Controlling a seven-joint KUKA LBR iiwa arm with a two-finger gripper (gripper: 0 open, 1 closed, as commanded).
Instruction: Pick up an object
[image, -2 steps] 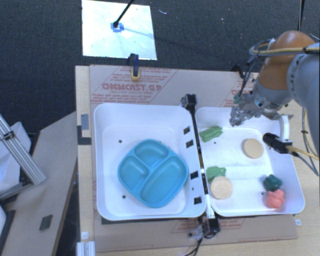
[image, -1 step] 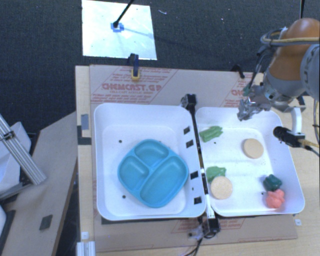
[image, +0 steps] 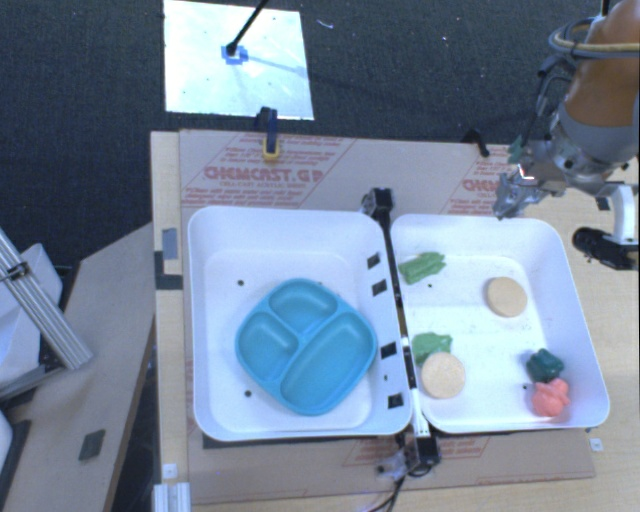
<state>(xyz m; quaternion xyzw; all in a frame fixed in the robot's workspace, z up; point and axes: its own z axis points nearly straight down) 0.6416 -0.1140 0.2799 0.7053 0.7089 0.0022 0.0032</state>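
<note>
The gripper (image: 512, 197) hangs at the upper right of the frame, just over the far rim of the right bin (image: 575, 290); whether it is open or closed cannot be told, and nothing shows in its grasp. Above it rise the grey wrist and the orange band (image: 605, 85).

Below, in the right bin, lie the objects, all apart from the gripper: a round tan disc (image: 506, 296) nearest it, a green piece (image: 422, 267) toward the bin's upper left, a second green piece (image: 431, 345) touching a second tan disc (image: 443, 375) at lower centre, and a dark teal piece (image: 545, 365) resting against a pink piece (image: 550, 397) in the lower right corner.

Left of the black divider (image: 393, 300), the left bin (image: 215, 300) holds a blue compartment plate (image: 305, 345).
</note>
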